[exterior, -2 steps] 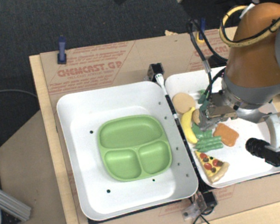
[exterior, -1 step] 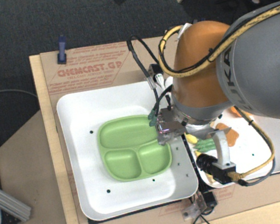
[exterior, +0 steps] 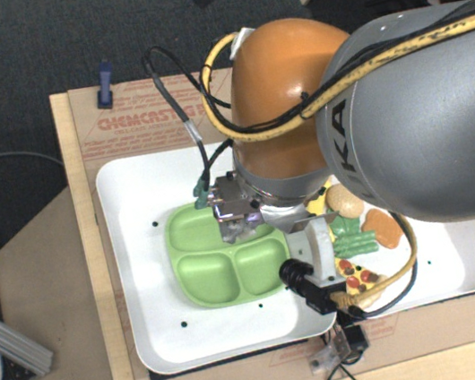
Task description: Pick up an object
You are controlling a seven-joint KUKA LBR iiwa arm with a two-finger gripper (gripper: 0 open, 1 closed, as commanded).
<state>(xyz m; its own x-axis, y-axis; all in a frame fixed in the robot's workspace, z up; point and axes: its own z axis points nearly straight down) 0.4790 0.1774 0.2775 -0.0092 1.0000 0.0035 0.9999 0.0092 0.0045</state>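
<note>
The pincer [exterior: 244,218], its opening hidden under the orange-banded wrist so I cannot tell its state, hangs over the upper right compartment of the light green, three-part plastic tray [exterior: 222,255], which stretches leftward and below it in the left white bin [exterior: 138,247].

A: what's sitting where on the counter [exterior: 94,255]?

B: left bin [exterior: 138,247] is holding a divided tray [exterior: 209,258], lying toward its right side. Arm [exterior: 391,130] is reaching in from the right and hanging over the tray's right edge. Toy food pieces [exterior: 362,226] are piling just right of it, in the right bin [exterior: 451,265].
</note>
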